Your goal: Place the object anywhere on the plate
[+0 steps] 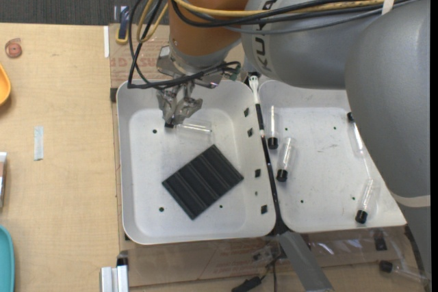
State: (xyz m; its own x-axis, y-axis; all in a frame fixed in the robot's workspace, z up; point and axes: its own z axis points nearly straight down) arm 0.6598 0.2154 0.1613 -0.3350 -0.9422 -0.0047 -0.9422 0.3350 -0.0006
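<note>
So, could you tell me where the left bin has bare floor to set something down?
Left bin: bare floor lies left of the black plate, and along the front wall. The back is crowded: the gripper hangs over a clear tube.

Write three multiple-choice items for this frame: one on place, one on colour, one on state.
1. Where is the ribbed plate?
A. the bin on the view's left
B. the bin on the view's right
C. the bare bench

2. What colour is the plate?
A. white
B. orange
C. black

3. How does the clear tube by the gripper lie?
A. across the plate
B. on the bin floor, off the plate
C. upright on the bench

Key: 1 A, white walls of that bin surround it; 2 C, it is dark against the white floor; 3 B, white floor shows around it.
</note>
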